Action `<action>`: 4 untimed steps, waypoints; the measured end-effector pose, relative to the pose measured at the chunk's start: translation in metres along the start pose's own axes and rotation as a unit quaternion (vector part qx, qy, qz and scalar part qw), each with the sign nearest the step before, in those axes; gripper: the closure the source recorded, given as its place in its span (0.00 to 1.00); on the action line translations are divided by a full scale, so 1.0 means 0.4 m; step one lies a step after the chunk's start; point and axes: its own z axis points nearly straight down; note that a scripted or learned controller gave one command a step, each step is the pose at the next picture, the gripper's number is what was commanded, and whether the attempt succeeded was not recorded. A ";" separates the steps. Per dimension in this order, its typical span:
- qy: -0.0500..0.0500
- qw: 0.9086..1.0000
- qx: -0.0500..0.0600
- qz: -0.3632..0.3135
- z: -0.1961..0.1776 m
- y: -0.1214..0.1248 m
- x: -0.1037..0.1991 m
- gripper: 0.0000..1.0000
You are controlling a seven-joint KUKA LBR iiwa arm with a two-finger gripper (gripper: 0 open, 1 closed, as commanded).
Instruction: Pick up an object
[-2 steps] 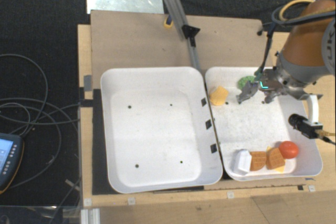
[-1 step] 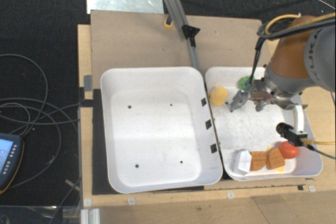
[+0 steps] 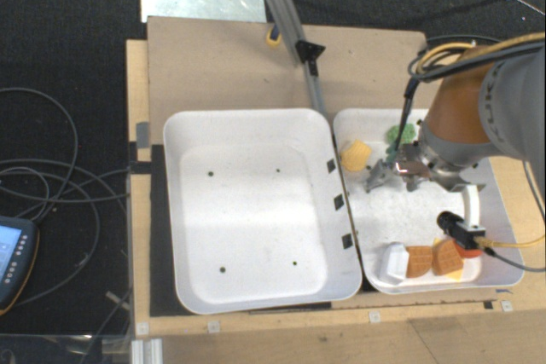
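No writing is legible. The pincer [image 3: 386,175] hangs low in the right bin [image 3: 375,119], its grip impossible to judge. A rounded yellow lump [image 3: 357,154] lies just left of it, a green piece [image 3: 399,134] behind. Two waffled orange blocks [image 3: 433,259] and a white cup [image 3: 393,262] sit nearer. The left bin [image 3: 247,205] is smooth plastic.

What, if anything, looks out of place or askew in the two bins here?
Nothing looks spilled or damaged. All the loose items sit in the right bin: a yellow piece near its left wall, a green item by the gripper, and a white block with two orange pieces crowded along the near edge.
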 end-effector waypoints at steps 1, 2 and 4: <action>0.000 1.000 -0.001 0.000 0.054 0.001 0.001 0.00; 0.000 1.000 -0.003 0.000 0.024 0.004 0.000 1.00; -0.001 1.000 -0.005 -0.002 -0.220 0.018 -0.007 1.00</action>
